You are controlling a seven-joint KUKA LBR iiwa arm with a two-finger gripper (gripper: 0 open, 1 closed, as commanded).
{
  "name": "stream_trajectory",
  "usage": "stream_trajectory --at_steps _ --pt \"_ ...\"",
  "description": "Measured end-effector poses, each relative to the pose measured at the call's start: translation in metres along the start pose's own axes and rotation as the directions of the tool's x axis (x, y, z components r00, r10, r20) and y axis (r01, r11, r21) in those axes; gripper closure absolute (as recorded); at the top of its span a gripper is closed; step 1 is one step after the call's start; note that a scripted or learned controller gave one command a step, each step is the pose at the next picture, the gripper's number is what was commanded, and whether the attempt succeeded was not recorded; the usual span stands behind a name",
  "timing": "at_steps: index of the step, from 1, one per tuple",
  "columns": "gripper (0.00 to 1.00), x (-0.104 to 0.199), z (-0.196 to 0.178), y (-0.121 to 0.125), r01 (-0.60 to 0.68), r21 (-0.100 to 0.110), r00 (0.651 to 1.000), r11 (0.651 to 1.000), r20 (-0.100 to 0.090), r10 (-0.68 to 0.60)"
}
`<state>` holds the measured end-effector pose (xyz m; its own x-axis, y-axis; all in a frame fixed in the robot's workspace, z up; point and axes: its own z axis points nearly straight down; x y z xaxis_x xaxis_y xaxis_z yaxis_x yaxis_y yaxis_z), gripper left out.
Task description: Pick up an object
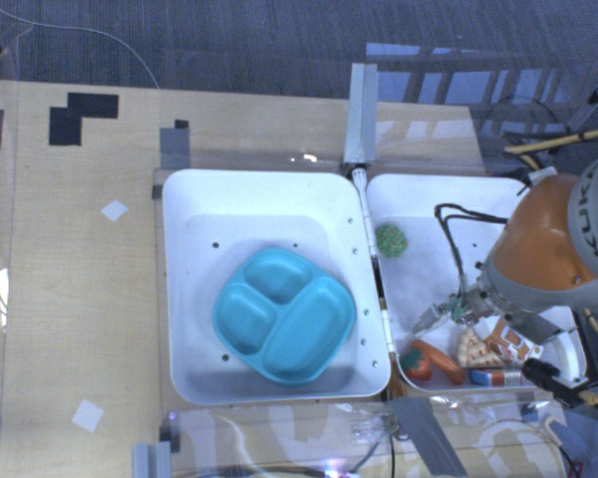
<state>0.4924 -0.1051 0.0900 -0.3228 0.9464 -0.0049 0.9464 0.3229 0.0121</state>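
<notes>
In the right bin [419, 267], my gripper [445, 314] hangs low near the front, just above a cluster of small objects. An orange carrot-like piece [441, 360] lies below it, beside a red and green piece [416, 363]. A tan waffle-like piece [472, 348] sits just right of the gripper, partly under the wrist. A blue and red marker-like stick [496, 376] lies along the front wall. A green bumpy ball [390, 239] rests alone near the bin's left wall, well apart from the gripper.
The left bin [194, 267] holds a blue divided plate [284, 314]. The arm's orange band [543, 242] and black cables [458, 229] cover the right bin's right side. A metal divider [360, 127] stands behind the bins.
</notes>
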Motion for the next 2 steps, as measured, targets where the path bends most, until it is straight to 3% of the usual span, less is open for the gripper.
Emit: stream_trajectory --at_steps 1,2 --pt "0.0 -0.045 0.0003 -0.017 0.114 0.0 0.993 0.993 0.002 -0.114" --pt "0.0 -0.0527 0.0002 -0.0195 0.387 0.0 0.922 0.922 0.002 -0.387"
